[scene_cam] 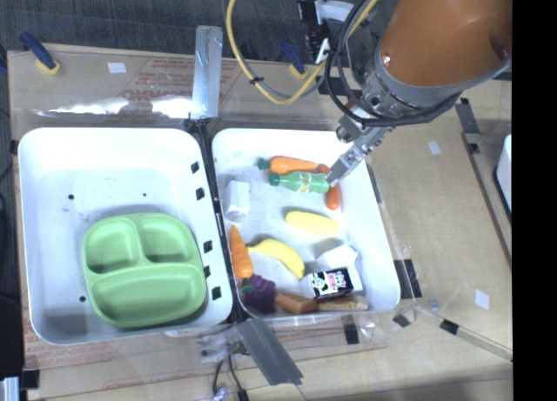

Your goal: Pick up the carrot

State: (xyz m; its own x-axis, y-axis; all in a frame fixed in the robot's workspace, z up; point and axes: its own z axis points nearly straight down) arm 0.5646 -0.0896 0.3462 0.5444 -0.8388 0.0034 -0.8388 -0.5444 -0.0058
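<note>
White right bin [376,217]: hand [338,170] beside carrot [294,164].

— Any writing you can actually read?

— Not really. The cardboard sheet [165,77] under the far edge of the bins carries faint reddish print, too washed out to make out.

— And the small carton [333,281]?

— It lies near the right bin's [383,243] near right corner, with a black-and-white cow-like picture on its face; any lettering is too small to tell.

— The green bottle [300,183]?

— Its label is blurred. Nothing legible.
</note>
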